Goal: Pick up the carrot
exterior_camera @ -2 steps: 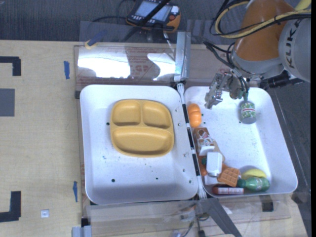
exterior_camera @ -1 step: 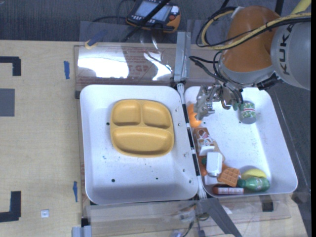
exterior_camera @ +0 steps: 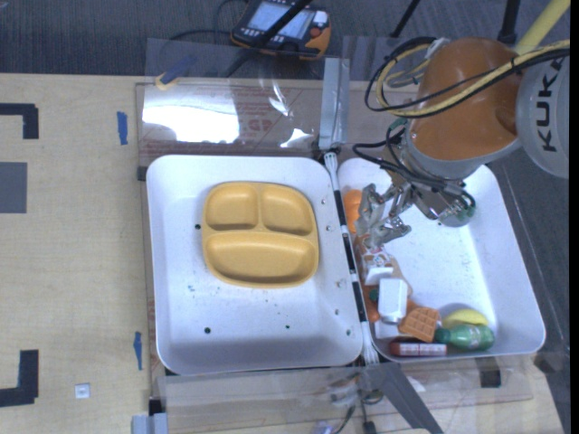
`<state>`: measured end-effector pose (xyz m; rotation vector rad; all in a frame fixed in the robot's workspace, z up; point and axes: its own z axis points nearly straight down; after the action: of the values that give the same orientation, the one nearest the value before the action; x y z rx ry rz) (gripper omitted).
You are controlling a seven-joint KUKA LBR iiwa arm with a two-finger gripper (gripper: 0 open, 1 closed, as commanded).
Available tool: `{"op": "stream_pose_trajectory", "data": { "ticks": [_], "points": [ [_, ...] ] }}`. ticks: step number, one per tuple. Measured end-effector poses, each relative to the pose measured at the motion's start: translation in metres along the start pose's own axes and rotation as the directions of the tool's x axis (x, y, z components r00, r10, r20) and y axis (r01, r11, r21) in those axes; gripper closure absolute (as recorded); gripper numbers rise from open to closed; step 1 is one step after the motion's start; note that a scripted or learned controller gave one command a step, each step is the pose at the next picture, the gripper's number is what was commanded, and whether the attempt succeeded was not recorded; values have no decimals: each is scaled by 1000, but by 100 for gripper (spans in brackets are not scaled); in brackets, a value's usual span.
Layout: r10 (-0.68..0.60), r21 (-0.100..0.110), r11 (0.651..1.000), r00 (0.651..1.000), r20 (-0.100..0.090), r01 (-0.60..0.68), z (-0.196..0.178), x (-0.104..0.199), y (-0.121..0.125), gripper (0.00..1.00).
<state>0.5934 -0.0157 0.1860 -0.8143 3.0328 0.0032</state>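
The metal two-finger hand (exterior_camera: 382,217) hangs low in the upper left part of the right-hand shallow white bin (exterior_camera: 507,269), under the arm's broad orange band (exterior_camera: 463,98). Its thin silvery fingers (exterior_camera: 373,202) point toward the bin's left wall, and whether they are apart or together cannot be told from this slanted look down; nothing can be made out between them.

Just beside the fingertips, against the left wall, lies the small orange carrot (exterior_camera: 352,206), its length running along the wall. It is very near the hand, but contact cannot be judged.

Below the hand, down the same wall, sit a small white block (exterior_camera: 392,297), then a tan waffle-patterned square (exterior_camera: 420,323). Along the bin's near edge lie a yellow rounded piece (exterior_camera: 465,316) touching a green rounded piece (exterior_camera: 466,336), and a thin red-and-white stick-like item (exterior_camera: 418,349).

The left-hand shallow white bin (exterior_camera: 172,269) carries a yellow plastic plate with three compartments (exterior_camera: 261,232), lying flat near its middle, with a few dark specks scattered around it.

Both bins rest on the pale wooden counter (exterior_camera: 63,242), which has black corner marks and bits of blue tape. Beyond the bins lies a black handheld controller with a screen (exterior_camera: 279,23).
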Motion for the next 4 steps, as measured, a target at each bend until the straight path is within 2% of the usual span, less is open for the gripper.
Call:
{"op": "stream_pose_trajectory", "data": {
  "ticks": [1,2,3,4],
  "points": [
    [-158,5,987,987,8,158,-1,-59,-47,100],
    [-405,0,914,914,1,405,0,-61,26,100],
    [-691,6,723,723,4,691,-77,-14,-4,100],
    [-898,-2,440,440,1,898,-13,6,-41,100]
  ]
}}
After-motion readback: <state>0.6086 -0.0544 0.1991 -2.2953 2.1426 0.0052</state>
